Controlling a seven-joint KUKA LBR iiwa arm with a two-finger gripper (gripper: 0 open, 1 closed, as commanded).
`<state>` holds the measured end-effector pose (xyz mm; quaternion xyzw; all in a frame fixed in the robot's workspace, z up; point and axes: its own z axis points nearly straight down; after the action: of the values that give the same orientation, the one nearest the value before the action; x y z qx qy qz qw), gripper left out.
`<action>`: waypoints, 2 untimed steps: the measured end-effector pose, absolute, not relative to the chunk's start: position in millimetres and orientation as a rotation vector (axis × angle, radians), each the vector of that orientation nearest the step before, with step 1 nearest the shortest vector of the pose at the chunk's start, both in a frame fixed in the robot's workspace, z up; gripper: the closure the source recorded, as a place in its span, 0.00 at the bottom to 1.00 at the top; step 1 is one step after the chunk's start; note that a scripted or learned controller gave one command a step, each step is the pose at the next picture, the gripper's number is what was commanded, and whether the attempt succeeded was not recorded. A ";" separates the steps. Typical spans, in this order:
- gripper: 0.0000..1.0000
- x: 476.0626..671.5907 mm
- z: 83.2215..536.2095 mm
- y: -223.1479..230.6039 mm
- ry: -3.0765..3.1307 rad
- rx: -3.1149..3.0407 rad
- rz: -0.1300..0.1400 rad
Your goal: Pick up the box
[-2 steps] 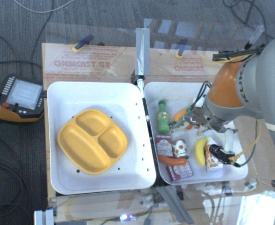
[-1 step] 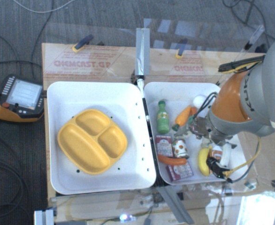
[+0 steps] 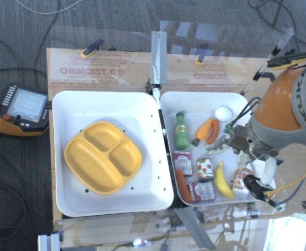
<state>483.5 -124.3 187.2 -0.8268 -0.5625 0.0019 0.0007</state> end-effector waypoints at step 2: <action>0.00 500.3 432.5 -128.6 -1.422 -2.805 0.004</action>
<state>500.3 -128.6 432.5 -0.8919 -0.4522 0.0014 -0.0015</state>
